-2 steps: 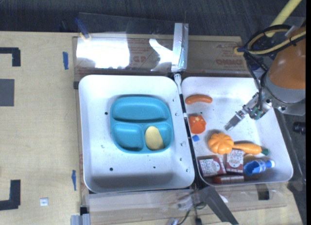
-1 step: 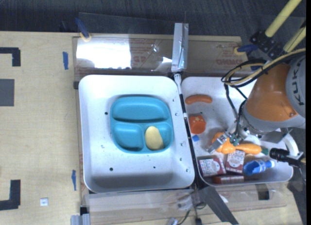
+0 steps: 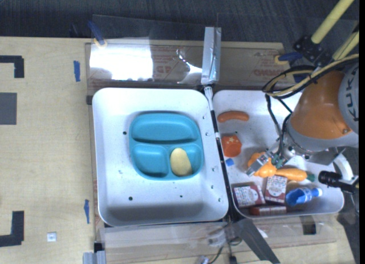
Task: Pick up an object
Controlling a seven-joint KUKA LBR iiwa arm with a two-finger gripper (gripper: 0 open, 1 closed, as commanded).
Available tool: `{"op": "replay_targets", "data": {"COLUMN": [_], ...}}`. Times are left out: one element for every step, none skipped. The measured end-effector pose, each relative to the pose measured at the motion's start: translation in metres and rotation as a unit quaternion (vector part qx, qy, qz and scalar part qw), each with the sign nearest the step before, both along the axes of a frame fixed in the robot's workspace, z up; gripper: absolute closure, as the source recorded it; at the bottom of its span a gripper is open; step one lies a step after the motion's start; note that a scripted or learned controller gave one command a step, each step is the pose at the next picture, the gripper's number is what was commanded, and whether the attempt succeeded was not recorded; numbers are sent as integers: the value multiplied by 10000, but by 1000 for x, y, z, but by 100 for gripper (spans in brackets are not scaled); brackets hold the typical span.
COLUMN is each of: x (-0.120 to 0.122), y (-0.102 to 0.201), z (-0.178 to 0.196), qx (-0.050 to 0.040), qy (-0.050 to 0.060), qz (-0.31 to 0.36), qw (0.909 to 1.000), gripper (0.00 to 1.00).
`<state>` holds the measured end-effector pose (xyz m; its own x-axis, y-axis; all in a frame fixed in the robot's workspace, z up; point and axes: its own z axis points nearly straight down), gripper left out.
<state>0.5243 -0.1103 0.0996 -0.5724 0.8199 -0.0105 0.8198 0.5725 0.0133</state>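
Note:
The arm reaches in from the right, its orange band above the right bin. My gripper hangs low over a cluster of orange toy pieces, next to an orange carrot-like piece. Its tip is tangled visually with these pieces, and I cannot tell whether anything sits between them. A brown sausage lies at the bin's back. A red-orange piece lies near the left wall. A blue bottle and two printed packets lie along the front.
The left bin holds a blue divided plate with a yellow oval piece in its lower right compartment. A clear plastic wall stands behind the bins. Cables and a yellow pole hang at the upper right.

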Motion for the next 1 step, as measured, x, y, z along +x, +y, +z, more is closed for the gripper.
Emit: {"op": "replay_targets", "data": {"x": [47], "y": [49], "z": [86], "qx": [24], "qy": [62], "qz": [-1588], "qw": [9873], "gripper": [100]}}
